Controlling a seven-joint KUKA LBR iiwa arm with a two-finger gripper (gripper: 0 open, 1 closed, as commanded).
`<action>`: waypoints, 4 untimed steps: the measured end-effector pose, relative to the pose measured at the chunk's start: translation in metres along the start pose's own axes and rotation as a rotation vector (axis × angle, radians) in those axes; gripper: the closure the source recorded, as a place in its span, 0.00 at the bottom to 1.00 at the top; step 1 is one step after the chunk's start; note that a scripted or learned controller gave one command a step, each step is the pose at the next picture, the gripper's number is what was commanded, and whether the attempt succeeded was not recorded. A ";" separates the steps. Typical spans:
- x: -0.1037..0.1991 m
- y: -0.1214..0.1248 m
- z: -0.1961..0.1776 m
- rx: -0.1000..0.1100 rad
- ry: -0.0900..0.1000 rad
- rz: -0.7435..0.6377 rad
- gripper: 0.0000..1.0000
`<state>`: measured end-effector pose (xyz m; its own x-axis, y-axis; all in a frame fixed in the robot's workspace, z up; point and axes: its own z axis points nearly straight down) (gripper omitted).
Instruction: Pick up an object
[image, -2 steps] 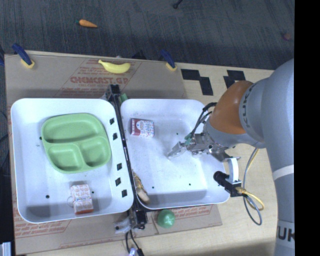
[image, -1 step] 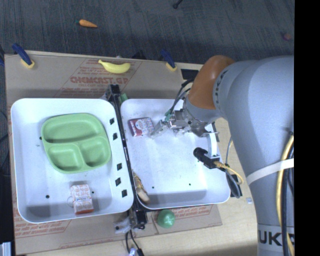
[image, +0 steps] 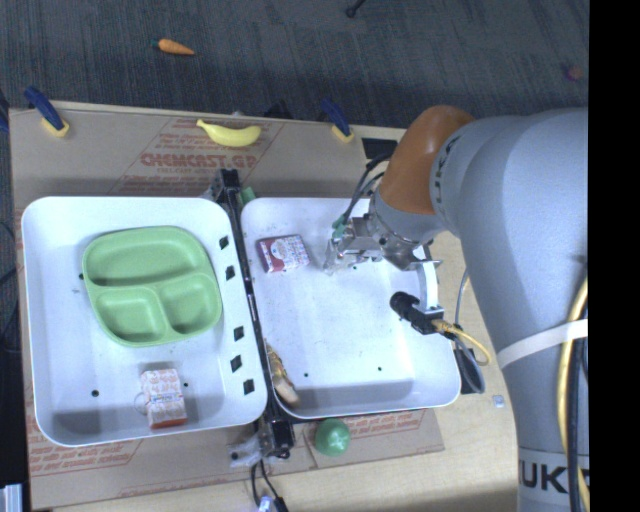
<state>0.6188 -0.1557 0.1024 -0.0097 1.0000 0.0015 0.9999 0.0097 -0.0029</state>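
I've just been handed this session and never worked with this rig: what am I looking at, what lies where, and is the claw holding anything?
One fixed camera looks down at a slant on a bench. The big grey machine with the orange band is a robot arm reaching in from the right. Its claw hangs over the right bin, close beside a small red-and-white carton. Nothing is seen between its fingers, and I cannot tell how they are set. The left bin holds a green divided tray and a second small carton. Outside the bins, a yellow banana lies on the cardboard at the far side and a green ball at the near edge.
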 end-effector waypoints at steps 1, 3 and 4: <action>-0.031 -0.065 -0.155 -0.005 -0.003 0.006 1.00; -0.054 -0.032 -0.003 0.000 -0.001 0.004 0.00; -0.055 -0.031 -0.009 -0.002 -0.001 0.005 0.00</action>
<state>0.5879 -0.2108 0.1117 -0.0050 1.0000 0.0001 1.0000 0.0050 -0.0007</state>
